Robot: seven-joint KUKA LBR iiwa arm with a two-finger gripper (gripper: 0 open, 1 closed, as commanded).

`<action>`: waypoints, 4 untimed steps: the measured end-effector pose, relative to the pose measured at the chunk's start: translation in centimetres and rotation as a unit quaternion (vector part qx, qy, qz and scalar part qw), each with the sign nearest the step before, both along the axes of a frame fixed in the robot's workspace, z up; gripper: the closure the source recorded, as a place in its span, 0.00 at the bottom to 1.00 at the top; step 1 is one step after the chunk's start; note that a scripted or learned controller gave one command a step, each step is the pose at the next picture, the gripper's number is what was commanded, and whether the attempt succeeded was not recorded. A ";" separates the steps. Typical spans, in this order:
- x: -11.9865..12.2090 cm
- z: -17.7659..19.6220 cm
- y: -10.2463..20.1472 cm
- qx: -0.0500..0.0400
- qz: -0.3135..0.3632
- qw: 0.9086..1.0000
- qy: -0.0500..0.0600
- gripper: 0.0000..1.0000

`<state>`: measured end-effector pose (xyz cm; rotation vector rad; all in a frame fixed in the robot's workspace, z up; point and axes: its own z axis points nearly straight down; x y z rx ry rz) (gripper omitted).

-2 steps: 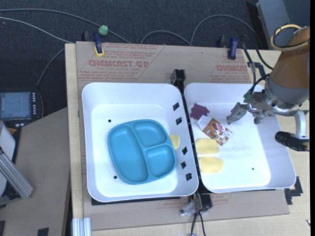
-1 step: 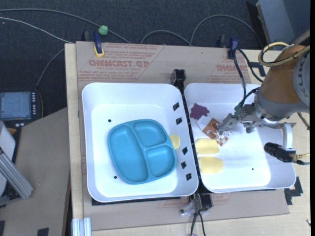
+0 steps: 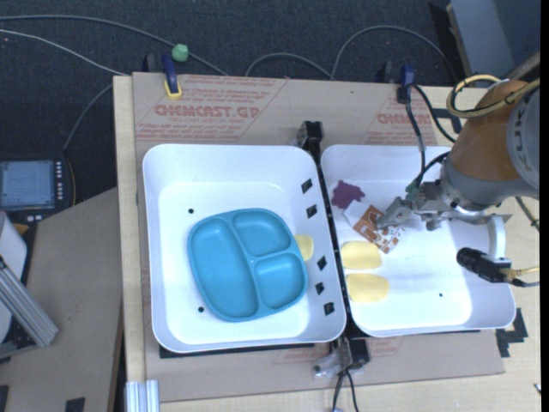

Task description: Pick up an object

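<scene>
So far nothing is lifted: my gripper (image 3: 390,223) sits low in the right bin (image 3: 446,312), touching the brown packet (image 3: 371,223) at nine o'clock, though whether it grips anything I cannot tell, so the pick remains.

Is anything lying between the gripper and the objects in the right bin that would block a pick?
Nothing visible does. The gripper sits low in the right bin, right at the brown patterned item. The purple piece and two yellow pieces lie beside it, uncovered.
</scene>
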<state>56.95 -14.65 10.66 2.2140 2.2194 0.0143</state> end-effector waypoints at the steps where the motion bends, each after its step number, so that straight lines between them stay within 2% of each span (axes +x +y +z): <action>1: 0.3 1.2 0.1 0.000 0.000 1.000 -0.004 1.00; 2: 0.8 6.7 -0.9 -0.002 -0.001 1.000 0.003 1.00; 4: 0.9 18.3 -1.0 -0.001 0.000 1.000 0.004 1.00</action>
